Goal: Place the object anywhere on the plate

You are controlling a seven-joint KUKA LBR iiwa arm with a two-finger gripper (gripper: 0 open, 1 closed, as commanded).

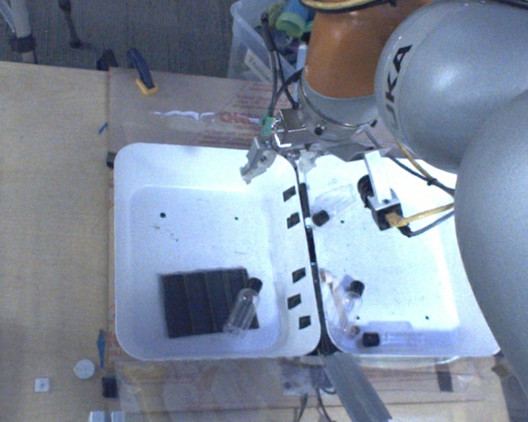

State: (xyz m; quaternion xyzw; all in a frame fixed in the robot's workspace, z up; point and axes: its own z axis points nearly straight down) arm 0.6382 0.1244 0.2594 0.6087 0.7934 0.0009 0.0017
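The hand (267, 153) is seen over the far rim of the left bin (158, 174); its state cannot be told. A clear vial (242, 308) lies on the black plate (198, 302), well below the hand. Two more vials (347, 294) lie in the right bin (440, 292).

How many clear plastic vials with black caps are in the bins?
3. One lies on the black plate at; two in the right bin, at and. The arm may hide others.
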